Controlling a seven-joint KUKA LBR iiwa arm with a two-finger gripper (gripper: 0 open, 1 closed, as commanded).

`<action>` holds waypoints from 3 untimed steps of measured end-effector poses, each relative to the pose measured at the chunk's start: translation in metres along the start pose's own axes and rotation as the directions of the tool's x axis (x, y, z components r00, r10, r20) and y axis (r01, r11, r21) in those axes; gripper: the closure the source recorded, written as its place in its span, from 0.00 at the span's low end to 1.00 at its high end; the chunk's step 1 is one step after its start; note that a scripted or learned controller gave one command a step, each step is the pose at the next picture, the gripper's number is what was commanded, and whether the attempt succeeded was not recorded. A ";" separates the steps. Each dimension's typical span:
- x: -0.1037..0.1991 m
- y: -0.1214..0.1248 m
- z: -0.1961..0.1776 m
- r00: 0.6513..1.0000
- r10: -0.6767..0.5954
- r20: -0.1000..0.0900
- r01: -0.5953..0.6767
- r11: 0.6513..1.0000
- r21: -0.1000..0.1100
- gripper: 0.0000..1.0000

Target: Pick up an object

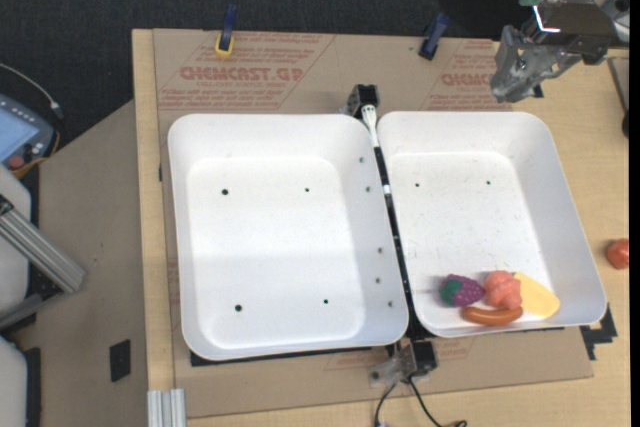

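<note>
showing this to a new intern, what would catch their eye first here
Probably the small cluster of bright toy food in the near right corner of the right bin: a purple piece, a red-orange piece, a yellow piece and an orange sausage shape. Next, the gripper poised above that bin's far right corner, well away from them.

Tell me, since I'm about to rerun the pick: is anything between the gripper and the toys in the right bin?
Nothing visible. The gripper hangs above the right bin's far corner; the purple toy, red toy, sausage and yellow piece cluster at its near edge, with bare bin floor between.
</note>
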State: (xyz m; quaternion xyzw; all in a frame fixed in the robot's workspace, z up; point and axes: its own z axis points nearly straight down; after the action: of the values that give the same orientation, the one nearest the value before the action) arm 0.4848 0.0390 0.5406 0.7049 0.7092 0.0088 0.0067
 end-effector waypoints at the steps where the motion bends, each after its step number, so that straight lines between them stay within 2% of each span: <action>1: -0.012 0.014 0.084 1.000 0.009 0.004 -0.009 1.000 0.030 1.00; 2: 0.034 -0.002 0.217 1.000 0.002 0.004 -0.002 0.999 0.038 1.00; 3: 0.032 0.001 0.198 1.000 0.006 0.003 -0.006 1.000 0.018 1.00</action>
State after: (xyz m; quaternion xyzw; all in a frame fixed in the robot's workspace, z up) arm 0.4898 0.0717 0.3424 0.7072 0.7070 0.0014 0.0012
